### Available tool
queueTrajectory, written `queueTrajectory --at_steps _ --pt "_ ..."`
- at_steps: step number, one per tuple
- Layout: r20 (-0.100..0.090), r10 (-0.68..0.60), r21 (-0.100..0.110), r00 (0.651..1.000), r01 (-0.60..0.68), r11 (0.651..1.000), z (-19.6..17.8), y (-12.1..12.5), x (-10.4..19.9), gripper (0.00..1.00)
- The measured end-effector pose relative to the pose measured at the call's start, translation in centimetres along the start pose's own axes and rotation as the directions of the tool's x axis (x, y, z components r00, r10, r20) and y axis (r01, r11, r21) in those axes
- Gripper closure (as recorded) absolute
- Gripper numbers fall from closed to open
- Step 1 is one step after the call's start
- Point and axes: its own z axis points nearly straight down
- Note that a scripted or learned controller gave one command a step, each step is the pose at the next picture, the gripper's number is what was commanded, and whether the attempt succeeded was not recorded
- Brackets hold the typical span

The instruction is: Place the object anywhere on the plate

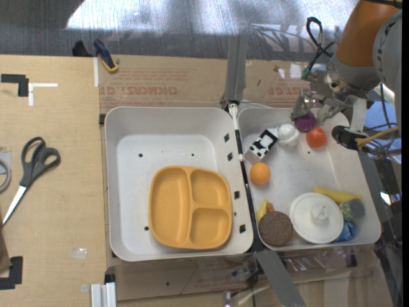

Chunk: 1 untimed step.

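The gripper (307, 112) grasps a small purple object (305, 121) over the right bin's (367, 190) far side. The yellow divided plate (190, 207) lies in the left bin (128, 171).

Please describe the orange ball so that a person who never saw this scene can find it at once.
Look at the right bin of the two white bins. Near its left wall, just below a black-and-white toy, lies the orange ball. It is plain, round and orange, while the red ball farther right sits near the end effector.
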Motion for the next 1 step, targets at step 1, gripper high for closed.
queueTrajectory --at_steps 1 --pt "-0.001 0.056 0.002 0.998 -0.056 0.998 2.79 -7.77 5.07 1.00"
